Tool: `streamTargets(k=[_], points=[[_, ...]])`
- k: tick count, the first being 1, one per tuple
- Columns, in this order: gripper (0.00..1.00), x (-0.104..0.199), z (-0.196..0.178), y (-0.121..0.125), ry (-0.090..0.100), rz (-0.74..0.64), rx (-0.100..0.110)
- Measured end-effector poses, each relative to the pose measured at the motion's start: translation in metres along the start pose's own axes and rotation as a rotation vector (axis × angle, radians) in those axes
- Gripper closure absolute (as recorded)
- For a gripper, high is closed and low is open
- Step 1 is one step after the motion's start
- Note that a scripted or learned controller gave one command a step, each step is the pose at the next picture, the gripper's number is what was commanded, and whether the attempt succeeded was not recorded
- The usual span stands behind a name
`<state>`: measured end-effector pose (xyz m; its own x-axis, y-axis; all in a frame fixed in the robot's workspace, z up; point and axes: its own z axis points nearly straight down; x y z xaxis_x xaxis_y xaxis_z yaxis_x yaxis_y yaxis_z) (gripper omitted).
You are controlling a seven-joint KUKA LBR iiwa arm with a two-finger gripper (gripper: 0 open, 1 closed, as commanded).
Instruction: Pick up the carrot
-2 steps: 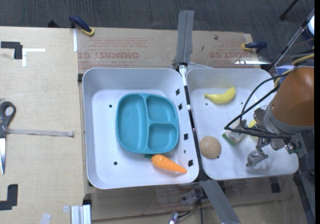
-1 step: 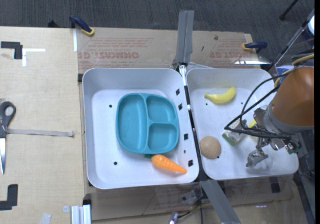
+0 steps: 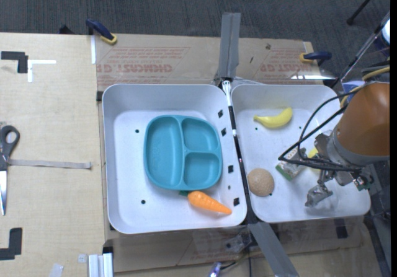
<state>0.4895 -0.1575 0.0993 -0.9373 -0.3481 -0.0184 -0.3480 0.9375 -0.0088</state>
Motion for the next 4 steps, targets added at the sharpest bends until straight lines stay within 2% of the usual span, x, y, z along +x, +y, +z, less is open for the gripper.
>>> streamTargets(k=[1, 2, 3, 4], points=[[0.00, -0.006, 0.000, -0.024, -0.006, -0.525, -0.004], [0.00, -0.004, -0.165, -0.035, 0.008, -0.707, -0.012], [0.00, 0.012, -0.130, -0.010, 0.007, -1.193, -0.020], [1.00, 0.010, -0.139, -0.010, 0.002, -1.189, -0.020]])
